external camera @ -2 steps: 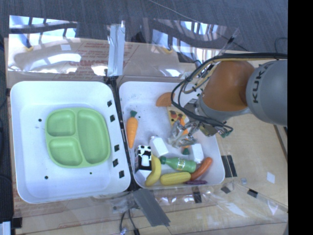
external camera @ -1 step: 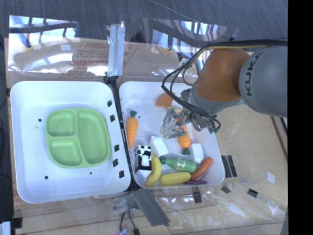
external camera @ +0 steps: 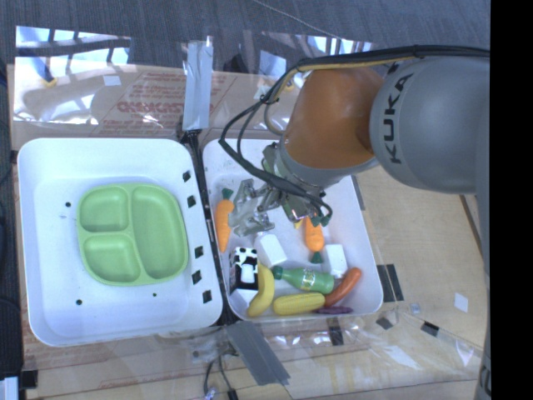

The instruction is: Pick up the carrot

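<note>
Gripper down in the right bin, carrots on either side of it!

From the overhead camera, the gripper (external camera: 254,209) hangs low in the right bin (external camera: 365,248), metal fingers (external camera: 243,197) slightly parted with nothing between them that I can make out. One carrot (external camera: 224,220) lies along the left wall just beside it; a second carrot (external camera: 314,236) sits under the wrist. Both look like light, stiff, smooth plastic toys, so I'd grip across the thick middle. Count: two carrots, two bananas (external camera: 265,291), one green bottle (external camera: 305,279), one sausage (external camera: 346,286), and a green divided plate (external camera: 132,233) in the left bin (external camera: 42,223).
</note>
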Motion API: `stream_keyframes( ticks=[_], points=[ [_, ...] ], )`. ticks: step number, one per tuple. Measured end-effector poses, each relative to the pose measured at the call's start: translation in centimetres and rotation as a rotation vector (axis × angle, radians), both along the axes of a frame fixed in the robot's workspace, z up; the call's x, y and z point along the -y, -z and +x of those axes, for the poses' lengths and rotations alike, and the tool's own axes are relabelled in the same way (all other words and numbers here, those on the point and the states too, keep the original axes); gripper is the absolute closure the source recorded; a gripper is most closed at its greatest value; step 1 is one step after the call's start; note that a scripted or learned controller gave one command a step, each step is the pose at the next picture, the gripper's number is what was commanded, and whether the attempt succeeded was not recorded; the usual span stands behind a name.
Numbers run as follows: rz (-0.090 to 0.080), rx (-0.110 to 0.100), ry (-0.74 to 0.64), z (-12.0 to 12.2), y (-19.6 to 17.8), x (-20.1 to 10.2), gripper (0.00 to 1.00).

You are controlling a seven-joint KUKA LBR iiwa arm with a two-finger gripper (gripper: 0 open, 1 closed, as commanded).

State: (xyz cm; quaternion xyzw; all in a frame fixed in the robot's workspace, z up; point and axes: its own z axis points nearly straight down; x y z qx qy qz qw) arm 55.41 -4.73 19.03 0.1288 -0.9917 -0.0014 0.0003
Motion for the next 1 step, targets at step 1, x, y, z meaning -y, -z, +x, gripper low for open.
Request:
stream_keyframes(
  ticks=[1],
  points=[
    [-0.002, -0.003, 0.006, -0.11, 0.15, 0.38, 0.00]
  ],
)
